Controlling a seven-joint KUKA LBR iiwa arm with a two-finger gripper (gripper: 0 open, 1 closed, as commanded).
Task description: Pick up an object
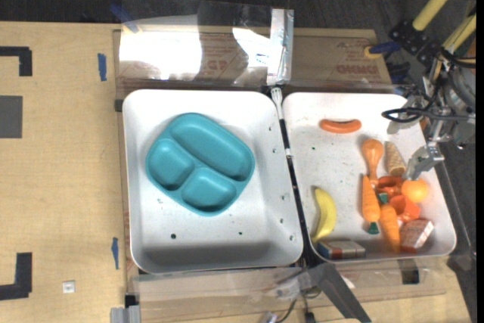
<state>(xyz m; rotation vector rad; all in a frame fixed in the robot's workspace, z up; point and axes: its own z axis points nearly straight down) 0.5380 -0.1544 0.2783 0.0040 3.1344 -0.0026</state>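
The desk (53,163) is carrying two white bins. My claw (423,160) is hovering at the right bin's (333,155) right edge over piled toy food (389,197); its opening I cannot tell.

The two bins are white, the left bin (144,238) and the right bin (302,113) both flecked with small dark specks. A divided plate (199,161) is teal all over. The banana (325,212) is yellow, the hot dog (340,125) orange-red, and the carrot (368,199) orange. The bench (57,163) is tan cardboard marked with black bars and bits of blue tape.
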